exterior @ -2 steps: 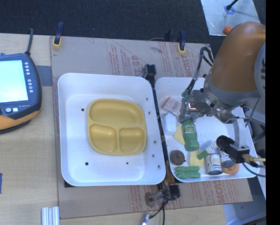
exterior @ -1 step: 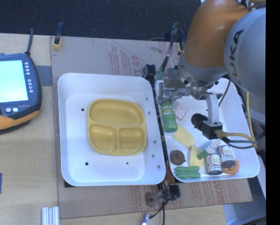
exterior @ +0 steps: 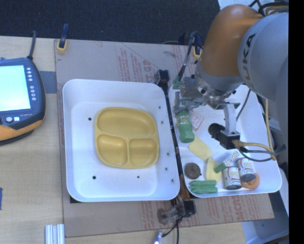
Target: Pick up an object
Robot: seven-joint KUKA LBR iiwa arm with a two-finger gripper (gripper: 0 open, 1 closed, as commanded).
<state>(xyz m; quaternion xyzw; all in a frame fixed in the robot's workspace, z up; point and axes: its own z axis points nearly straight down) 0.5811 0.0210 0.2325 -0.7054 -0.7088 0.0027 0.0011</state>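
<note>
In the right shallow white bin (exterior: pixel 274 183) the pincer (exterior: pixel 185 104), its grip impossible to judge, hangs over a green bottle-shaped toy (exterior: pixel 185 128) crowded by a pale yellow wedge (exterior: pixel 200 149), brown disc (exterior: pixel 193 170) and small cans (exterior: pixel 239 173), while the left white bin (exterior: pixel 76 136) holds a yellow divided plastic tray (exterior: pixel 126 136).

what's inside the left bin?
The left bin holds one yellow divided tray, lying flat near its middle, all three compartments bare. The bin floor beneath the tray is covered, so anything there is hidden.

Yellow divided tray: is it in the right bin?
No, the yellow divided tray lies in the left bin, alone.
</note>
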